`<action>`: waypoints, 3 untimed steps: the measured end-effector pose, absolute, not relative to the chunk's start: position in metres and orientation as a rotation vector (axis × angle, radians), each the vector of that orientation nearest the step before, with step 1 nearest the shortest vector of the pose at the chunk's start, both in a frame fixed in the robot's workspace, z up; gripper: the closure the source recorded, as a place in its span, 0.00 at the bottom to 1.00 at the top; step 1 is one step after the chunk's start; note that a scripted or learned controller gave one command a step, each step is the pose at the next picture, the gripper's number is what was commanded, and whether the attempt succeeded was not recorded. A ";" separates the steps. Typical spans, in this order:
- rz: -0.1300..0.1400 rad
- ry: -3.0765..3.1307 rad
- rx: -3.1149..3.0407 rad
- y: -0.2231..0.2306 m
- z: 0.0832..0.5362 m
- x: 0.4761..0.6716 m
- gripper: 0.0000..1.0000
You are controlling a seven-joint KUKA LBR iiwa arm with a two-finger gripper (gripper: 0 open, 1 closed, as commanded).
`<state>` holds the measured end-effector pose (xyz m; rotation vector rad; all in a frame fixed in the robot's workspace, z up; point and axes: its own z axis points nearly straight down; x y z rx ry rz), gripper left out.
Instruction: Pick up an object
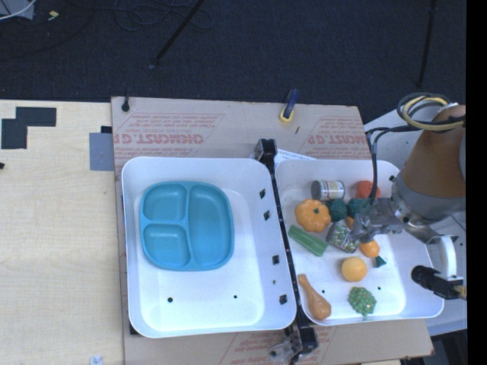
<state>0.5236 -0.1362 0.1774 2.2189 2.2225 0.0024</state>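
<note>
A brown cardboard sheet [190, 131] lies on the bench, and two white bins sit on it side by side. The right bin [411, 299] is full of toy food. The left bin [198, 306] holds a blue plate [186, 225] with three parts.

The claw [364, 230] is low in the right bin, in the middle of the pile. I cannot tell if it is shut or if it has anything.

A little pumpkin [313, 215] is just to the left of the claw. A green stick [307, 240] lies left and a bit below it. A small can [329, 189] is up and left. An orange ball [353, 268] is just below the claw.

The toys are packed close here. The claw could bump two at once and push them away. A round toy could slip out and roll.
</note>
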 end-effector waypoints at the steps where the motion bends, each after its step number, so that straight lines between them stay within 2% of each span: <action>1: 0.002 2.221 2.219 -0.137 0.230 0.524 1.00; 2: 0.000 2.228 2.219 -0.086 0.238 0.535 1.00; 3: -0.004 2.229 2.220 -0.033 0.223 0.538 1.00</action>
